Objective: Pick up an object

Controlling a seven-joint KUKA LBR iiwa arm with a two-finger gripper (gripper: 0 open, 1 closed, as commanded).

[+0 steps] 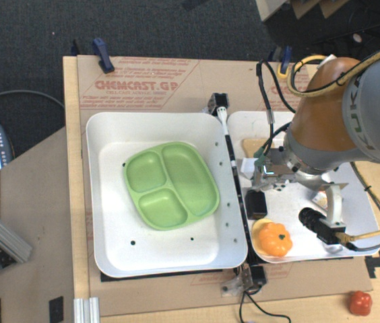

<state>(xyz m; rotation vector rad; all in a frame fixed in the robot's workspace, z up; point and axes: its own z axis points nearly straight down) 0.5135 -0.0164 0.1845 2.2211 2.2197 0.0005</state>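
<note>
In the right bin (244,121), an orange pumpkin-shaped toy (273,239) lies at the near left corner. Just above it, against the bin's left wall, sits a small black block (256,204). A tan flat piece (252,145) peeks out further back. My gripper (266,172) hangs low over the left side of this bin, right above the black block, and the bulky wrist hides what is under it. A green divided plate (170,185) lies in the middle of the left bin (102,200).
The arm covers most of the right bin, and a small orange-and-white thing (321,198) shows beneath it. A red object (360,303) rests on the bench outside the bins at the near right. Clamps (102,54) hold the board at the back.
</note>
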